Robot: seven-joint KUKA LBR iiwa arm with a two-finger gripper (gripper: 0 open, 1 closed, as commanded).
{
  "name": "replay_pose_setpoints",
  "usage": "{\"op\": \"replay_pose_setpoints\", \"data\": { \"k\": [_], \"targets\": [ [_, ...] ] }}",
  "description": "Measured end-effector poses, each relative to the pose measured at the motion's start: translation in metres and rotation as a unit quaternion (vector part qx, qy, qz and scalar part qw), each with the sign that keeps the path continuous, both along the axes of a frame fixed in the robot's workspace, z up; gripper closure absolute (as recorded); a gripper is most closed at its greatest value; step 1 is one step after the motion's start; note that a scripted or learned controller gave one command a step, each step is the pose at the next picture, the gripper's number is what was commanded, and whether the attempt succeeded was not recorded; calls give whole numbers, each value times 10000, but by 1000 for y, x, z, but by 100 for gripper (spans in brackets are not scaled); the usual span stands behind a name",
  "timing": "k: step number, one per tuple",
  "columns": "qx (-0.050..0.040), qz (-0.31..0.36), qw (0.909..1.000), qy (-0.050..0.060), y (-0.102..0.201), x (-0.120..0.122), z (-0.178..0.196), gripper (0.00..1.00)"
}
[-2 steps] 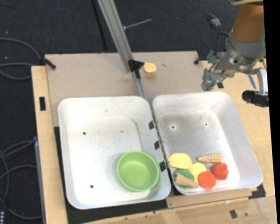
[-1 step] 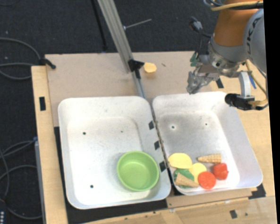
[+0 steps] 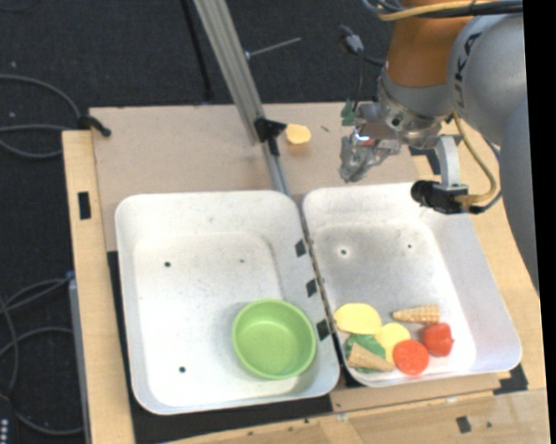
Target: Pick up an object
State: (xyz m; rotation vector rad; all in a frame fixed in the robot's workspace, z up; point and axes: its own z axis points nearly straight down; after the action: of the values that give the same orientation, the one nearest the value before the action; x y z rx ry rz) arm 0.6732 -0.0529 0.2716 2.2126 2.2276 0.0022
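My hand [image 3: 357, 162] hangs above the far rim of the right bin [image 3: 469, 280]; I cannot tell its state. The toy food [image 3: 395, 339] sits heaped in that bin's near corner: yellow, red and cone-shaped bits, touching. They look light, hard and smooth, likely slippery. I'd take the red piece [image 3: 438, 339] across its middle, at the heap's edge.

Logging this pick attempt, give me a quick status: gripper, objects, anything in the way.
Gripper above right bin's far rim, nothing seen between fingers. Toy food pile at near edge, untouched. Green bowl in left bin. Path unobstructed.
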Motion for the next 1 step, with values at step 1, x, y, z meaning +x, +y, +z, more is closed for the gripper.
{"op": "replay_pose_setpoints", "data": {
  "k": [1],
  "targets": [
    [-3,-5,10000,17,51,6,-19,100]
  ]
}}
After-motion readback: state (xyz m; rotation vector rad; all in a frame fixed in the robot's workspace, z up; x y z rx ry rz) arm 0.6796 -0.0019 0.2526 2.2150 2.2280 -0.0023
